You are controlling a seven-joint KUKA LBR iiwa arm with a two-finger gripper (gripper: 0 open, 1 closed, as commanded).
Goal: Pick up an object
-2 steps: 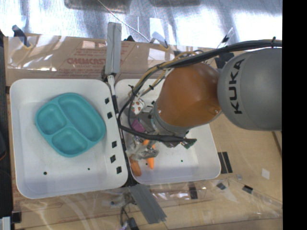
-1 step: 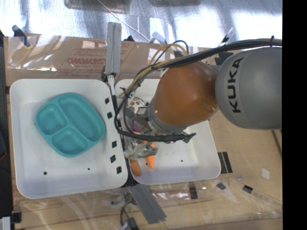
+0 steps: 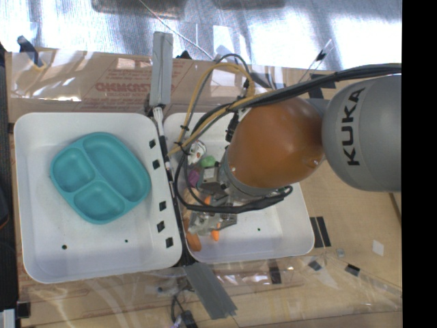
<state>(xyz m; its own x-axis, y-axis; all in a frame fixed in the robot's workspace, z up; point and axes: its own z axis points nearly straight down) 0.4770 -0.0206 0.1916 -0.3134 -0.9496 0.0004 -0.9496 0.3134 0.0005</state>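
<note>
The small things to pick from lie in the right bin, in a little heap near its left wall; an orange piece sits low down in the heap, a purple one and a green one sit higher up (they are too small and too hidden to name). The jaws are just above this heap, low inside the bin; the orange piece is just beside them, toward the near wall; the purple and green ones are past them, toward the far wall. I cannot tell if the jaws are apart or together, because the big arm covers most of them; nothing can be seen held between them.

It looks like the reaching-down step, right before a grab. Next the jaws would need to close on one piece and lift straight up. Off to the far side of the jaws, in the left bin, lies a blue plate with three parts, well apart from them.
</note>
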